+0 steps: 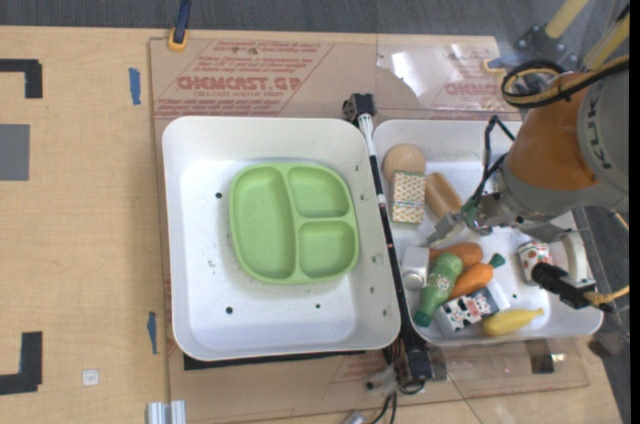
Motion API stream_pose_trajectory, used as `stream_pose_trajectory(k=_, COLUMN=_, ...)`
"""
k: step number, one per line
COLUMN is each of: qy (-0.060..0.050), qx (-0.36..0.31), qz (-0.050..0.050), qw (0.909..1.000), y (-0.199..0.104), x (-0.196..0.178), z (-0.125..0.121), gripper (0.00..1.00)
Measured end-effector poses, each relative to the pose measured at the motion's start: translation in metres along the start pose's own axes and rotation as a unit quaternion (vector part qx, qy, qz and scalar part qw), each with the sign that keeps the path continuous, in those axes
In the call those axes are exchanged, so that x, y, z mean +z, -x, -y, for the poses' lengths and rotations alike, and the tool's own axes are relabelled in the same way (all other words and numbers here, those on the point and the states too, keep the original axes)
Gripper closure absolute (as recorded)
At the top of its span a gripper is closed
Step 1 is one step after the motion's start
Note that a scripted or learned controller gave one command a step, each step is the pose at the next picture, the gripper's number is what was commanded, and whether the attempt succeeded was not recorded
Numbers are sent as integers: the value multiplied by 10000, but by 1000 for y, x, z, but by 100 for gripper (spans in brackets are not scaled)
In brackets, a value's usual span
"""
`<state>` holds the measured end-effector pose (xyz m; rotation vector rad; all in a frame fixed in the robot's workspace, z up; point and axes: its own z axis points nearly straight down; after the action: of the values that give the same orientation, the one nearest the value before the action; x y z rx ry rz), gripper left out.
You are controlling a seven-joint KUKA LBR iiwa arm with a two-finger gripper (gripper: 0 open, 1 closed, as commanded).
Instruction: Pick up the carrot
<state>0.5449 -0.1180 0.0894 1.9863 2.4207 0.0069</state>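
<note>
The carrot (472, 279) is orange with a green top and lies tilted in the front half of the right bin (470, 134), wedged between a green pear-shaped toy (438, 280) and a small printed box (468, 309). My gripper (452, 230) hangs just above and behind it, over an orange toy (458, 253), its tip pointing left and down. Nothing shows held in it. The arm's orange band (550, 147) rises to the right.
The right bin also holds a tan round toy (405, 159), a cracker box (407, 197), a brown loaf (443, 195), a yellow banana (512, 320) and a white and red can (535, 260). A green divided plate (295, 222) sits in the left bin (190, 242).
</note>
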Motion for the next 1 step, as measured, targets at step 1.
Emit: stream_pose_trajectory(k=1, qy=31, qx=99, qz=40, qw=9999, y=-1, x=0, z=56, gripper=0)
